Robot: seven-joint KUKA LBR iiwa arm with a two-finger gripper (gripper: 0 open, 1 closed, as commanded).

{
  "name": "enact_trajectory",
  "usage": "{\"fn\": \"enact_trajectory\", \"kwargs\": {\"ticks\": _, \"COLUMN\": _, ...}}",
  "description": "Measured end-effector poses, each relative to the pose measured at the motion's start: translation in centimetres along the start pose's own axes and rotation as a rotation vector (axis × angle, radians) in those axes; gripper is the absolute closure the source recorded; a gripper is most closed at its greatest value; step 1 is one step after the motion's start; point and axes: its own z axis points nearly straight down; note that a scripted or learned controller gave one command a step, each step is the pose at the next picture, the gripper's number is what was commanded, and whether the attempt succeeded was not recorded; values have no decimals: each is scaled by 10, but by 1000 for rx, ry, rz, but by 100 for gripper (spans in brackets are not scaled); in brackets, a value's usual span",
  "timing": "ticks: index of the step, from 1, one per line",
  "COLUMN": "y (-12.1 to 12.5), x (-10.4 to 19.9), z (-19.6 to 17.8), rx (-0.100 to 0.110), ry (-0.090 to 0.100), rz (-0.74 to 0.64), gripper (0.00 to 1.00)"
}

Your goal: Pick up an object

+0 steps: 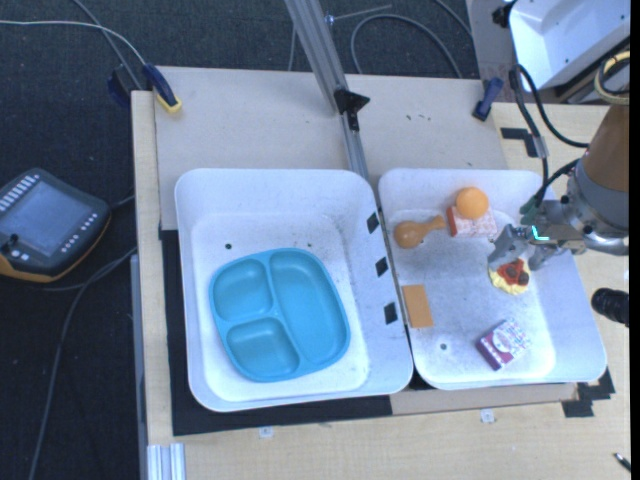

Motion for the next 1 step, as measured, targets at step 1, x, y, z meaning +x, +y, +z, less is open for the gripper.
{"fn": "enact_trajectory", "kwargs": {"ticks": 1, "y": 0, "x": 0, "z": -1, "rx": -1, "ry": 0, "rz": 0, "gripper": 0}}
